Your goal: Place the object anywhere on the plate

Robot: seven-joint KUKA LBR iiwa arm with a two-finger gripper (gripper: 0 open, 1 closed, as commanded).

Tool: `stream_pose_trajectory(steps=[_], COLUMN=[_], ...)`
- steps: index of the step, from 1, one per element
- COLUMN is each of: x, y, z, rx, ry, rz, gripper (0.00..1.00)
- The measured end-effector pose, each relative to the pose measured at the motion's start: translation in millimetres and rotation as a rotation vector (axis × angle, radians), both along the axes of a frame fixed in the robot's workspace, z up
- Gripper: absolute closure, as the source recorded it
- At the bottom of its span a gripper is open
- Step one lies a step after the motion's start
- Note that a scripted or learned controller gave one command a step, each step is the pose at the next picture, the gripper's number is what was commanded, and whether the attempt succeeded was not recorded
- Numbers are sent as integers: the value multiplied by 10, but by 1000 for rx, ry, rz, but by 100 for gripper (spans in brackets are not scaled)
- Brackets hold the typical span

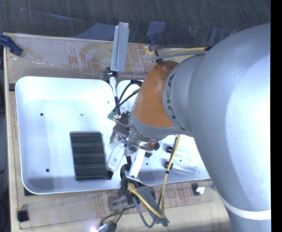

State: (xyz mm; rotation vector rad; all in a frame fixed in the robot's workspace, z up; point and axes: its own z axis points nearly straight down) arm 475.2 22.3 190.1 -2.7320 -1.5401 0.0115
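Beside fingers [124,162], just left: dark ribbed plate [88,155] in left bin [30,129].

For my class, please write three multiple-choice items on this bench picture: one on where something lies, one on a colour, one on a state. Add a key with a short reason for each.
1. Where does the dark ribbed plate lie?
A. In the left bin
B. On the wooden bench
C. On the arm

2. What colour is the band above the arm's wrist?
A. Green
B. Orange
C. Blue

3. How does the plate rest?
A. Standing on edge
B. Flat on the bin floor
C. Lifted in the air

Key: 1 A, it sits within the left bin, near the front right corner. 2 B, the band shows orange against the grey arm. 3 B, its whole ribbed top faces up.
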Motion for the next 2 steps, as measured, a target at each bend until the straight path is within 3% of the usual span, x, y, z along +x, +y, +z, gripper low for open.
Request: stream_pose_trajectory(steps=[1, 2], x=[175, 13], y=[665, 1240], z=[423, -987], rx=[2, 0], ry=[-6, -8], rz=[594, 315], gripper=[100, 100])
